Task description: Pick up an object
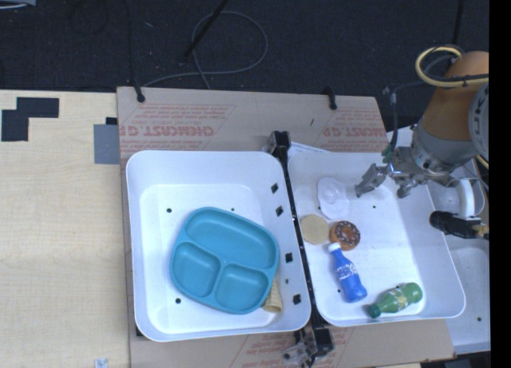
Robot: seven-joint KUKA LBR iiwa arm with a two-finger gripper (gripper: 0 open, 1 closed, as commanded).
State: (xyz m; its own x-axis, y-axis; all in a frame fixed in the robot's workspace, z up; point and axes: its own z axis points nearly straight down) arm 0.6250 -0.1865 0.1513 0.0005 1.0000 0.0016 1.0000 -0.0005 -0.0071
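My gripper (388,184) hangs over the back of the right bin (431,263), its two fingers spread open with nothing between them. To its left lies a small white round lid (331,193). Further forward sit a tan disc (314,229) and a brown sprinkled donut (345,235), touching each other. A blue bottle (347,272) lies in front of the donut. Near the front right corner lies a green bottle (395,298) on its side.
The left bin (152,191) holds a blue divided plate (225,259) with a tan waffle cone (273,300) tucked at its front right edge. A black divider rail (289,223) runs between the bins. The grey arm with its orange band (455,111) enters from the right.
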